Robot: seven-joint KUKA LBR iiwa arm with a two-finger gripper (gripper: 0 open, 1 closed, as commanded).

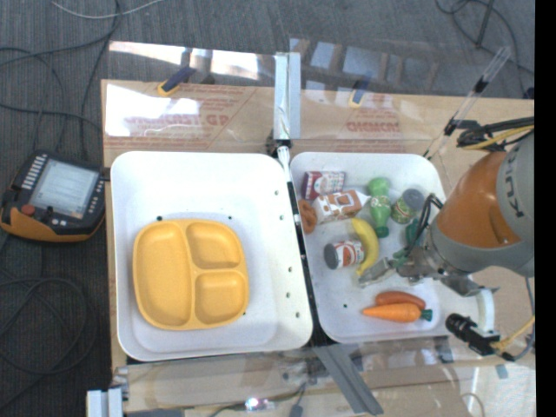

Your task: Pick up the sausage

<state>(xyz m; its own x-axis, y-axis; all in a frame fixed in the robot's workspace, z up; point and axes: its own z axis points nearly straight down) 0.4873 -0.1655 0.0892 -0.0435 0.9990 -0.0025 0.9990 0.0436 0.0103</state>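
The sausage [400, 299], a short reddish-brown piece, lies near the front of the right bin [340, 320], touching the back of an orange carrot [395, 314]. My gripper [377, 274] hangs low over the right bin, just behind and left of the sausage and close to the lower end of a banana [366, 241]. Nothing shows as held. The grey arm with its orange band [483, 211] reaches in from the right and covers the bin's right side.
Behind the gripper lie a small can [344, 254], a brown-and-white carton [337, 205], a red carton [323, 182], a green bottle [380, 196] and a dark tin [408, 203]. The left bin [148, 172] holds a yellow divided tray [189, 273].
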